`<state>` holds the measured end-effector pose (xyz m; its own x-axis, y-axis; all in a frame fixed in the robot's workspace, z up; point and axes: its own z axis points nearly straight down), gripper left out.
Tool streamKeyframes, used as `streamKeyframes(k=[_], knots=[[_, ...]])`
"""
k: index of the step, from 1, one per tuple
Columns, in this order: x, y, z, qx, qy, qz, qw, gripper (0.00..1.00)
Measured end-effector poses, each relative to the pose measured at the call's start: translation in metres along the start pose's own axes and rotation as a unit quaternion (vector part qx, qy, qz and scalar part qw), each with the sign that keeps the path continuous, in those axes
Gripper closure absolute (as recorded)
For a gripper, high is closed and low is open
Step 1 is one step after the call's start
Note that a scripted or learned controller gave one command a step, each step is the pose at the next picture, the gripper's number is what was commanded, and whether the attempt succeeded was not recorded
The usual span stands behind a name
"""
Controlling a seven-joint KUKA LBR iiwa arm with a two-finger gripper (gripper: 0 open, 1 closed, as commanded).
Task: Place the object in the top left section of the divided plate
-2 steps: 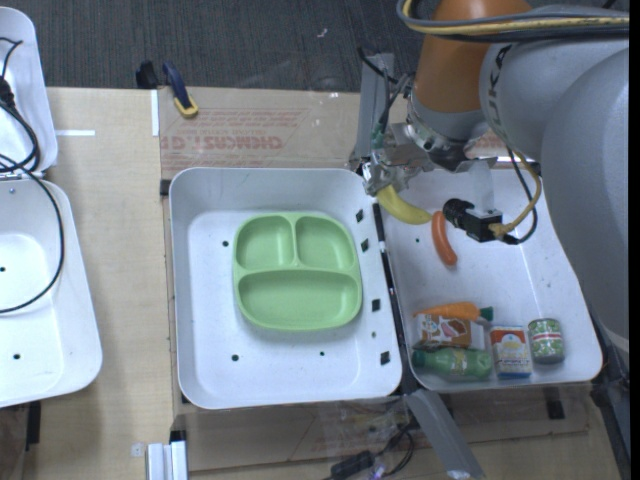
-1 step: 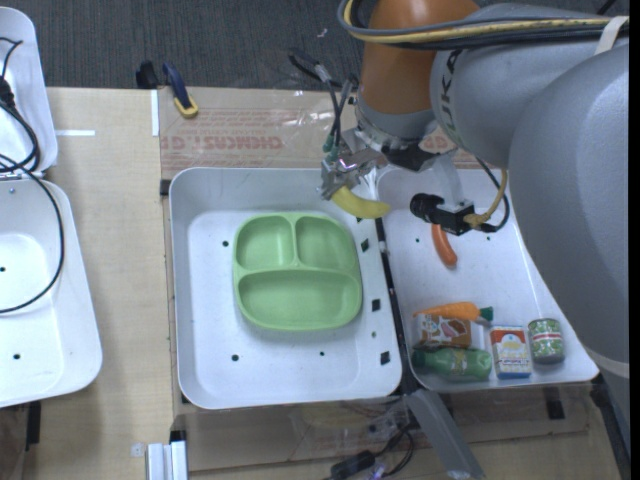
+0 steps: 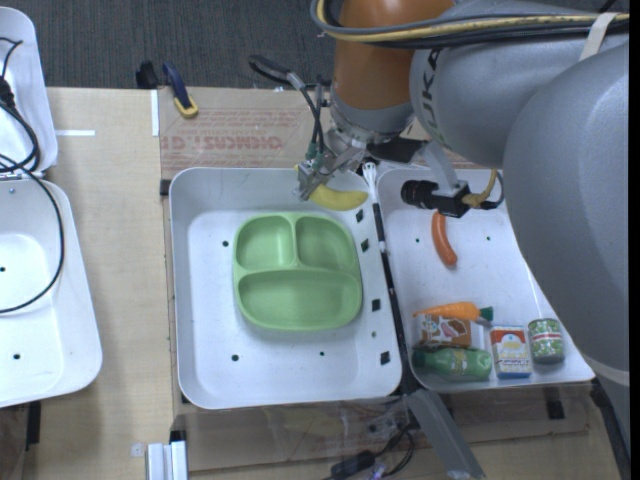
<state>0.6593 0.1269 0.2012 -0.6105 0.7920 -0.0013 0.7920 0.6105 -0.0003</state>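
— Banana (image 3: 338,198), the yellow object, is seen lying in the left bin (image 3: 205,298), against its far wall near the top right corner, just beyond the far rim of the green divided plate (image 3: 297,271). It is not on the plate.

— How is the gripper (image 3: 312,180) placed?

— It is seen just above the banana's left end, hanging down from the orange band (image 3: 385,28) of the grey arm (image 3: 530,88). Whether contact is made cannot be told, and whether the jaws are open or closed cannot be told either; the tip is small and partly lost against the bin wall.

— And the plate?

— It is set flat near the middle of the left bin, with two small sections on the far side and one wide section on the near side. Nothing is seen resting in the top left section.

— What is found in the right bin (image 3: 490,258)?

— An orange carrot-like piece (image 3: 444,240) is laid near the bin's middle. Along the near edge a green vegetable (image 3: 452,362), a packet with an orange top (image 3: 447,324), a small carton (image 3: 511,351) and a green can (image 3: 546,339) are grouped close together.

— Anything beyond the bins?

— A blue and yellow clamp (image 3: 178,92) is seen at the far edge of the bench, well apart from the plate.
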Motion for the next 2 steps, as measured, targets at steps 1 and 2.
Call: streamKeyframes(k=[1, 2], knots=[[0.0661, 0.0108, 0.0539, 0.000, 0.001, -0.115, 0.9934, 1.00], [0.0657, 0.0108, 0.0537, 0.000, 0.000, -0.115, 0.9934, 0.00]])
